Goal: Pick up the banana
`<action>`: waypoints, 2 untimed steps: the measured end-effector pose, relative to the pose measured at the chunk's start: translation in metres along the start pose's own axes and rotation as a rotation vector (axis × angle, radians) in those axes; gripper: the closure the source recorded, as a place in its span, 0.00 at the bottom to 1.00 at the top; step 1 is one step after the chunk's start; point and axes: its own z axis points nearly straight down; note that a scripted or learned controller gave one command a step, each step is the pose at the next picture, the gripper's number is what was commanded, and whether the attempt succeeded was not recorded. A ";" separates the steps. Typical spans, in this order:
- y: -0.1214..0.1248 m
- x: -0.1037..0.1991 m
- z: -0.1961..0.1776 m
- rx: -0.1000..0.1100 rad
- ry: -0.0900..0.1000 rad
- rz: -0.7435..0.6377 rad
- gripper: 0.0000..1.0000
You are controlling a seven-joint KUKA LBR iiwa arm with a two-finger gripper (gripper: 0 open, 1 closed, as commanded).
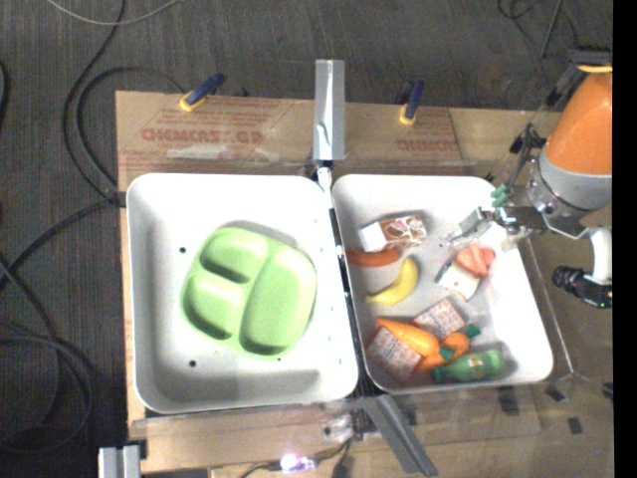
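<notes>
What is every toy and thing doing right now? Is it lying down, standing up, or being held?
banana: lying in the right bin, not held.
gripper: above the right bin, holding nothing.
green tray: lying flat in the left bin.
carrot: lying down in the right bin.
green bottle: lying on its side.
right bin: holding the toy food.
left bin: holding the green tray.

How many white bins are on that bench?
2. The left bin holds a green divided tray; the right bin holds the banana and other toy food, with the gripper above it.
</notes>
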 end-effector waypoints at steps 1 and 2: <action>0.005 0.026 0.092 -0.001 0.000 0.053 0.00; 0.001 0.090 0.117 -0.017 -0.010 -0.045 0.00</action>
